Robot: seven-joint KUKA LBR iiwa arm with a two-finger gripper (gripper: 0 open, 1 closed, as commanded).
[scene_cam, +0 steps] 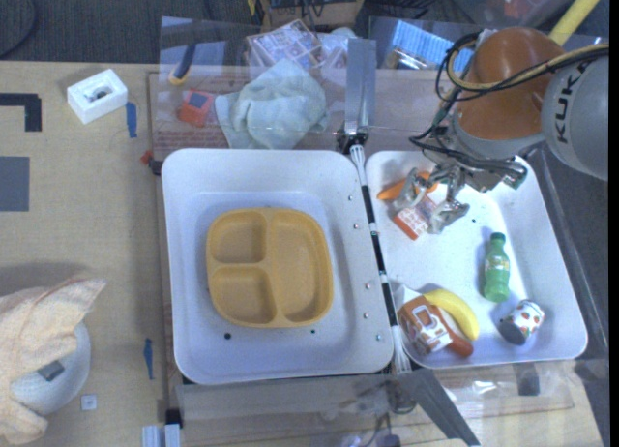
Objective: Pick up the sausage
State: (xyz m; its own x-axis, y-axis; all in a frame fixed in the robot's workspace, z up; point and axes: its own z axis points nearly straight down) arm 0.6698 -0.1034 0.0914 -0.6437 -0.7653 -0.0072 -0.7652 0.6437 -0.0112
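- In the right bin's [566,271] far half, the gripper [437,201] hangs low over a cluster of small orange and white items [411,205].
- Its opening and any contents cannot be told from this view.
- The sausage [457,346] lies well apart from the gripper, toward the near rim, partly under the banana [456,310] and touching a red-and-white packet [427,325].
- Its long axis appears to run along the near rim.
- The green bottle [495,266] stands between, offset to the arm's side.

Glossy plastic bottle [495,266], crumpled cloth [276,104]
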